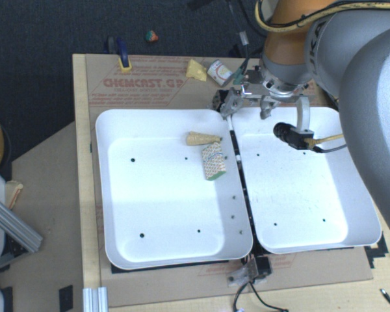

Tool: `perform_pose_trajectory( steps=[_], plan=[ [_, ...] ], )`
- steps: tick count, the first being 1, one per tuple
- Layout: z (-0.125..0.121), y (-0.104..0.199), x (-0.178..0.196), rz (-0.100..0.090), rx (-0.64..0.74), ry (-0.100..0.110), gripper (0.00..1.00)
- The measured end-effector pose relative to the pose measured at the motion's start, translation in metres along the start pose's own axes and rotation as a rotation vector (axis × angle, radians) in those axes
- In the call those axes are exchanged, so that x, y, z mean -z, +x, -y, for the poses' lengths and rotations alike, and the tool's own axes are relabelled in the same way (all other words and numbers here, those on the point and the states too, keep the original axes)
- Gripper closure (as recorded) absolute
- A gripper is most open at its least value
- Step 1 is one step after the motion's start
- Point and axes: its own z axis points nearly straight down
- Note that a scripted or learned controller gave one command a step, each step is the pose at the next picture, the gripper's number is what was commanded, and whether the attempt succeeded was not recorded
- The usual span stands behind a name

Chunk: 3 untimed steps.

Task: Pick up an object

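Two objects lie in the left bin (117, 174) near its far right corner. One is a tan, cork-like piece (201, 138) lying on its side. Just in front of it is a small pouch (213, 160) with a green-and-white pattern. My gripper (247, 106) hangs over the far rim where the two bins meet, behind and to the right of both objects. Its fingers stand apart, open, with nothing between them. The right bin (312, 200) lies beneath the arm.
Behind the bins, on the brown board (143, 83), lie a yellow scrap (196, 70) and a small white container (218, 72). A blue and yellow clamp (122, 54) sits at the board's far edge. The grey arm covers the right side.
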Motion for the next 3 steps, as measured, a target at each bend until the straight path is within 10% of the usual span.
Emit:
perform_pose_trajectory(
  steps=[1,2,3],
  plan=[
    [0.001,-0.003,0.011,0.001,-0.004,0.000,1.00],
    [0.021,0.118,-0.033,-0.006,0.006,0.014,1.00],
    [0.025,0.234,0.085,-0.010,0.008,-0.009,1.00]
  ],
)
